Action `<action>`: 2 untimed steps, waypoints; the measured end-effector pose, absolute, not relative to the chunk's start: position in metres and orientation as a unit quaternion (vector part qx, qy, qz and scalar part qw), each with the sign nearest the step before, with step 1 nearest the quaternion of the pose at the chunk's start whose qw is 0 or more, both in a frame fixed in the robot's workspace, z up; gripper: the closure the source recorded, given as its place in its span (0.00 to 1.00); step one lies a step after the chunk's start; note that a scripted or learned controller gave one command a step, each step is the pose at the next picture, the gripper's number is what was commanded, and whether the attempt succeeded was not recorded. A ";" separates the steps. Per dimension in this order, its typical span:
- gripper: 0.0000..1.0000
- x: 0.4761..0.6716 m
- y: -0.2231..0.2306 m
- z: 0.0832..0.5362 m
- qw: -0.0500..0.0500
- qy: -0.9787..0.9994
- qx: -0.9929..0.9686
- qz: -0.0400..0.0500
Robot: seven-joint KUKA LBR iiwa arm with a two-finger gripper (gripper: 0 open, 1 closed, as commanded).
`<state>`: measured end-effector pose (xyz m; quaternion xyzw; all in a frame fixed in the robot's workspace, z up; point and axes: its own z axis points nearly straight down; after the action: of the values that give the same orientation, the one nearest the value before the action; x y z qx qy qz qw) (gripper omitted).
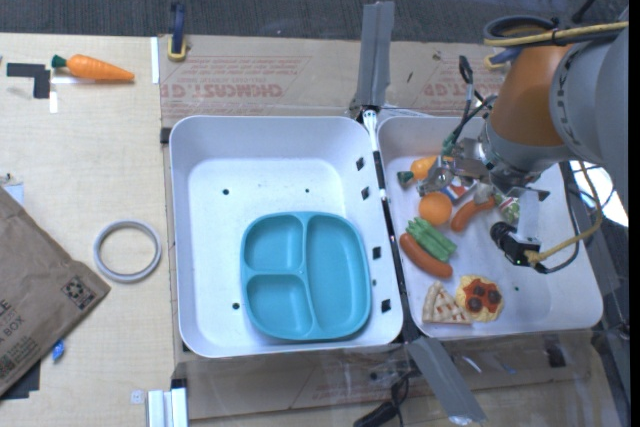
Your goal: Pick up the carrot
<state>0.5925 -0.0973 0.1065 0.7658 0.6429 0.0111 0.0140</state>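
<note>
Where food crowds: hand [452,177] above carrot [421,166].

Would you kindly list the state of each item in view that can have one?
Gripper: lowered into the right bin, over the toy food; fingers unclear.
Carrot: lying flat on the bench, far left, untouched.
Blue tray: upright in the left bin.
Pizza slice: flat, right bin.
Tape ring: flat on the bench.

Glossy plastic bins [190,245]; matt teal tray [305,275]
</note>
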 end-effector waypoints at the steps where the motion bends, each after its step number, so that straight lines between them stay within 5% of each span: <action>1: 0.00 0.598 -0.093 0.091 0.000 0.603 0.798 -0.001; 2: 1.00 0.597 -0.095 0.100 -0.001 0.601 0.799 -0.001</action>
<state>0.5974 -0.0952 0.1004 0.7994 0.6009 -0.0012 -0.0011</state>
